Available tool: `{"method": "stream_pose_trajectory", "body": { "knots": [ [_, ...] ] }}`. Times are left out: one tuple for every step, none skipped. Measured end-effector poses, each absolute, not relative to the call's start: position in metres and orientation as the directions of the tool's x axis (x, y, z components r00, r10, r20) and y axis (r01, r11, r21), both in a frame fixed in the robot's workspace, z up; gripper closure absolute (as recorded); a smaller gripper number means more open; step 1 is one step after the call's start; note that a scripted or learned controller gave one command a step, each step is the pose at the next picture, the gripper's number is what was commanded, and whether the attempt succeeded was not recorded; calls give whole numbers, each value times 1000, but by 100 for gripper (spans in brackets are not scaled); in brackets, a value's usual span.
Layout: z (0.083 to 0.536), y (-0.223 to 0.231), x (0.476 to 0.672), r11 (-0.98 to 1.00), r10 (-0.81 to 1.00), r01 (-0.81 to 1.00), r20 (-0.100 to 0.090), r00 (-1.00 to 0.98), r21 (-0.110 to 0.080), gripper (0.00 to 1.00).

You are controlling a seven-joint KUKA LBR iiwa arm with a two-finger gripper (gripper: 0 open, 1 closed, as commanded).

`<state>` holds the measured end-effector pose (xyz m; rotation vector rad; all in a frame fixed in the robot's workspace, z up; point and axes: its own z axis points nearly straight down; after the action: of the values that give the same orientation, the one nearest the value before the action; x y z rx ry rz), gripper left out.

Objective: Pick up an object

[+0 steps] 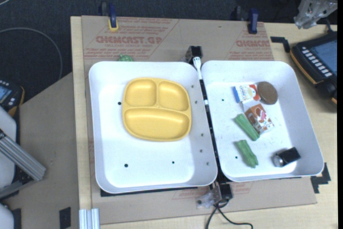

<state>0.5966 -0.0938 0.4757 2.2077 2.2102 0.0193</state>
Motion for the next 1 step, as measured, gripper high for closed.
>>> {"method": "stream_pose_trajectory", "body": {
  "knots": [
    [541, -77, 560, 3, 1000, 1000, -1, -3, 13, 100]
  ]
}}
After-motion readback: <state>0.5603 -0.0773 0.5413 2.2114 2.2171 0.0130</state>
